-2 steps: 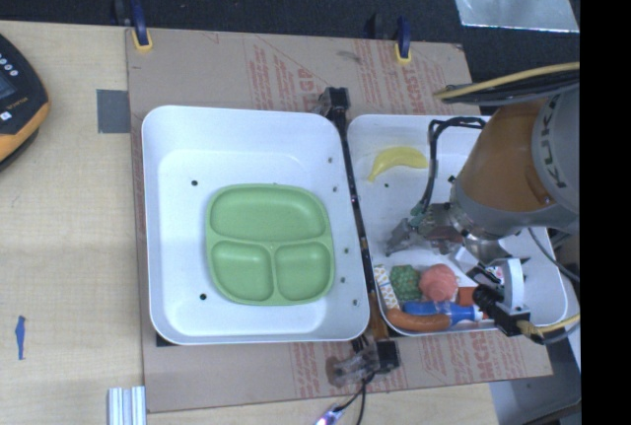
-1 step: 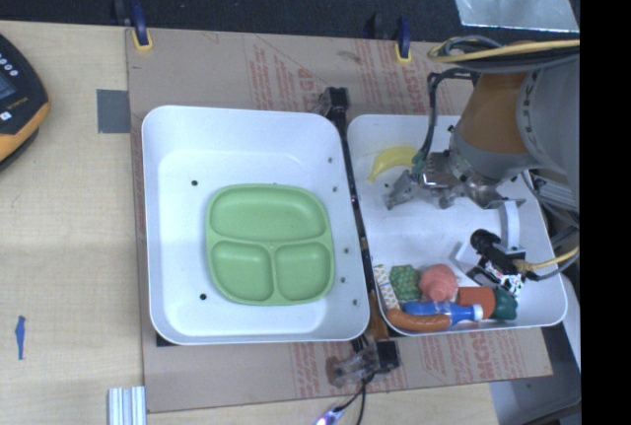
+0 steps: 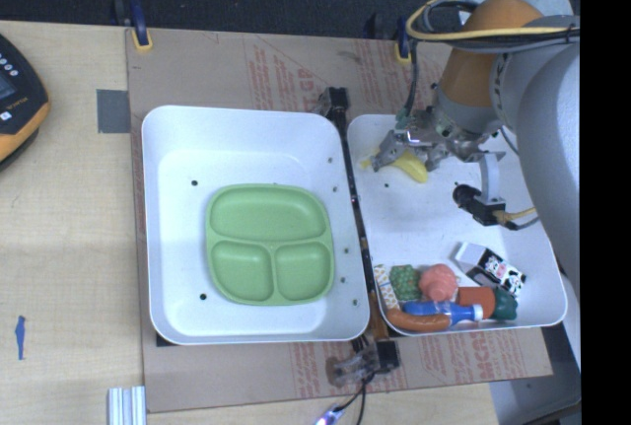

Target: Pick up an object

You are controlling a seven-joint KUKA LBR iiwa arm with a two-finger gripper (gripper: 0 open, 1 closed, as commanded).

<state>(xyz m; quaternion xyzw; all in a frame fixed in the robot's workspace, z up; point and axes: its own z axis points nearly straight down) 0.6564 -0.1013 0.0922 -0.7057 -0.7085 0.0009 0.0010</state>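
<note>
The metal gripper (image 3: 402,153) is hanging with fingers spread open over the right bin (image 3: 414,226), its tips straddling a small, smooth yellow banana (image 3: 414,170) lying on the glossy white floor.

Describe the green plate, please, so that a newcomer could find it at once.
Look at the left white bin, away from the arm. Lying in it is the green plate, pale, rounded and split into three compartments. The small toys are piled in the right bin.
</note>
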